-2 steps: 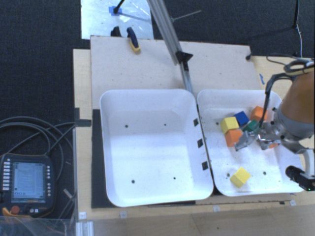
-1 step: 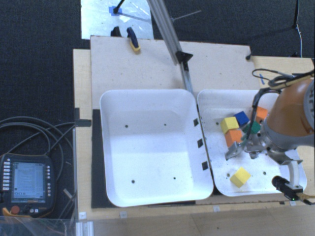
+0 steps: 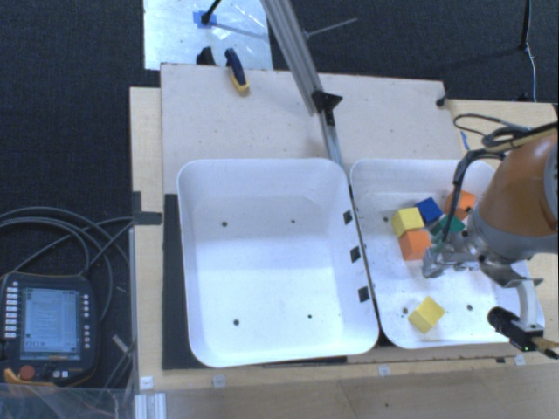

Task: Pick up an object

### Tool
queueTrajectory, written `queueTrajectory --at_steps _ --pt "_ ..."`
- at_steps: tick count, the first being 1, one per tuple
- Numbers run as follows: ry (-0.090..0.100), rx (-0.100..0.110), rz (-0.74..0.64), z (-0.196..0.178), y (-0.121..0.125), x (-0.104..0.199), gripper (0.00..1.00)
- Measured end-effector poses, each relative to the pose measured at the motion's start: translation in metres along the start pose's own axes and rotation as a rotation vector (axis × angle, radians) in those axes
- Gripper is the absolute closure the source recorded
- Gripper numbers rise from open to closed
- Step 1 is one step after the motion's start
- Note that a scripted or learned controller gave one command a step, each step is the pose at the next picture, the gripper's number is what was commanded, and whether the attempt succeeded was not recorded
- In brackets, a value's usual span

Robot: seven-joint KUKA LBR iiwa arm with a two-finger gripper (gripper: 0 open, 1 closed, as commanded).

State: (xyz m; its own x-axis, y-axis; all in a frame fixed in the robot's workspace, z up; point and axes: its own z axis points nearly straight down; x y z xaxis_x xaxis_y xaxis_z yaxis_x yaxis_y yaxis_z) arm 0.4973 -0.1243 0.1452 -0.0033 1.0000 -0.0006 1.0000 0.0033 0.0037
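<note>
The right bin [image 3: 389, 186] holds several small blocks. A yellow block [image 3: 407, 221], a blue block [image 3: 429, 209], an orange block [image 3: 415, 243] and a green block [image 3: 452, 226] are clustered near its middle. Another orange piece [image 3: 462, 202] lies just behind them, partly hidden by the arm. A second yellow block [image 3: 427, 314] lies alone near the front. My gripper [image 3: 434, 265] hangs low over the bin, just right of and in front of the orange block, close to the green one. I see nothing held in it.
The left bin [image 3: 262, 166] sits beside the right one, with a divider edge between them. A slanted metal pole [image 3: 293, 42] crosses the back of the bench. A teach pendant [image 3: 48, 326] and cables lie at the far left.
</note>
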Motion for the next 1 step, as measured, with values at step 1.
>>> queueTrajectory --at_steps 1 --pt "-0.002 -0.004 -0.001 -0.0509 0.0112 -0.0047 1.0"
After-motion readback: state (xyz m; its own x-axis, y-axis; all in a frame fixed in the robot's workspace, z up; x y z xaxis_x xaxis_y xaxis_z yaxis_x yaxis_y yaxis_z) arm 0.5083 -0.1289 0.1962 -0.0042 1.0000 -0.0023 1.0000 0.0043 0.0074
